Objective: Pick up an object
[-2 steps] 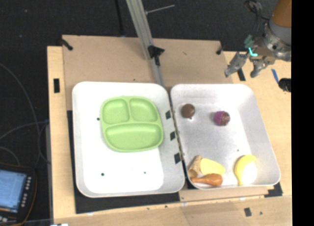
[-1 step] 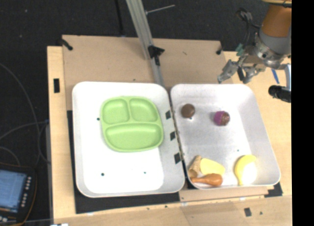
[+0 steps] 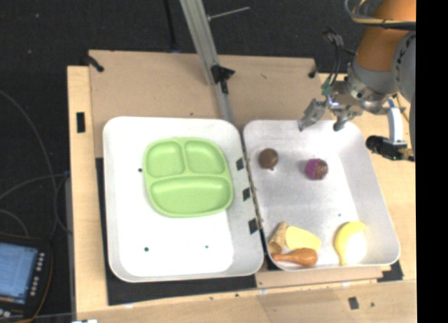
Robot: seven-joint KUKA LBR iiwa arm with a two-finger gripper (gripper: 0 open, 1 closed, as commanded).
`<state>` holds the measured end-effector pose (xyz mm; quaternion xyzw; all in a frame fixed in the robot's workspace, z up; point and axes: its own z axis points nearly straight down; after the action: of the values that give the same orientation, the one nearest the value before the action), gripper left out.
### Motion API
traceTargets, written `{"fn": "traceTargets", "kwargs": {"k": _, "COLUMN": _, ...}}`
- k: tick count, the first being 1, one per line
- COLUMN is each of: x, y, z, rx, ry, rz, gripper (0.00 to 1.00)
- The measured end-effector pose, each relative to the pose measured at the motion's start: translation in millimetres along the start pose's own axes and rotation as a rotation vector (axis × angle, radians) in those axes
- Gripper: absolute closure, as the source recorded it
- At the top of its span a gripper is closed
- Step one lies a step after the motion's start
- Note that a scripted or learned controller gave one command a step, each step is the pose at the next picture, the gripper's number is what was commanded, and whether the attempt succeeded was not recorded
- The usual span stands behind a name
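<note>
Gaping jaws, holding nothing

Light green divided plate, white bins, brown ball, purple ball, yellow lemon

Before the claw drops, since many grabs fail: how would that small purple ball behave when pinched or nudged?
The purple ball looks round, so it would probably roll across the right bin if nudged. It is small and smooth-looking, so it may squirt out of the claw. Probably light.
</note>
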<state>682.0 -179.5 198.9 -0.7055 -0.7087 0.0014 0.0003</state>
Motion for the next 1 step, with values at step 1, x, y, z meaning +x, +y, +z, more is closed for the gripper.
{"fn": "traceTargets", "kwargs": {"k": 1, "x": 4.2, "y": -0.1, "z": 43.6, "rx": 0.001, "ry": 0.000, "rz": -0.002, "gripper": 0.00}}
